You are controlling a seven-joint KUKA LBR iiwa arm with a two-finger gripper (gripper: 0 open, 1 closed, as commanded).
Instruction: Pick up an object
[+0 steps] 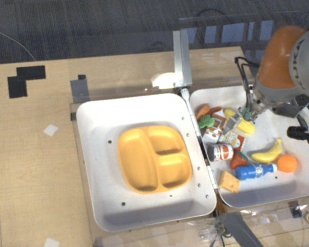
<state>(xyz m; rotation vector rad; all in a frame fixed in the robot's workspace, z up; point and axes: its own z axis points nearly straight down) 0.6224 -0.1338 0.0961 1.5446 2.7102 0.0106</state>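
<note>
over the right bin (307, 187) the gripper (247, 114) hangs low, just beside the corn (246, 127), likely to reach into the pile; how its jaws stand, i cannot tell. banana (267, 153), orange (287, 163) and bottle (255, 171) lie crowded there; the yellow tray (152, 157) sits apart in the left bin (99, 155).

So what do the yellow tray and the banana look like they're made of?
Yellow tray: likely moulded plastic, semi-gloss, with soft highlights on its rounded compartment edges. Banana: probably a plastic toy, smooth, evenly yellow, faintly shiny; too small to be sure.

Two white bins (101, 172), one yellow tray (152, 157) (three-part), one banana (267, 153), one orange (287, 163).
</note>
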